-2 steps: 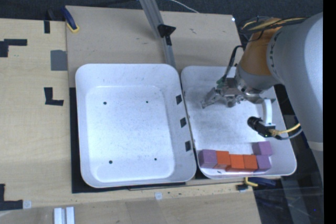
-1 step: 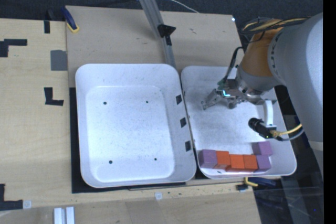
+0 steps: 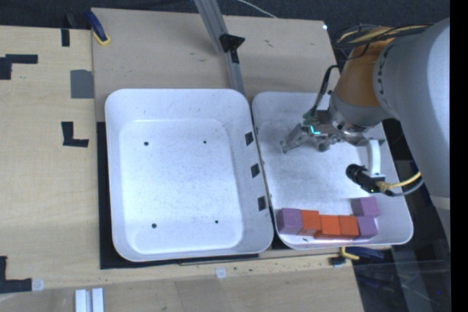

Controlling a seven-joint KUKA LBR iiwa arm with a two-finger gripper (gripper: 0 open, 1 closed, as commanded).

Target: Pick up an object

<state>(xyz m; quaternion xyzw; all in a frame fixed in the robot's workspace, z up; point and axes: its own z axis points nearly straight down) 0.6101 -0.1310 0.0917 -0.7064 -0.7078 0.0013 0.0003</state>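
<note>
Arm over the right bin, blocks at its near edge

We see the grey two-finger jaws (image 3: 301,139) hanging over the far part of the shallow white right bin (image 3: 292,186); whether they are apart we cannot tell. Purple (image 3: 291,220) and orange blocks (image 3: 329,225) lie in a row along its near wall, well apart from the jaws.

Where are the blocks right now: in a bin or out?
In: the purple and orange blocks lie clustered against the right bin's near edge.
</note>
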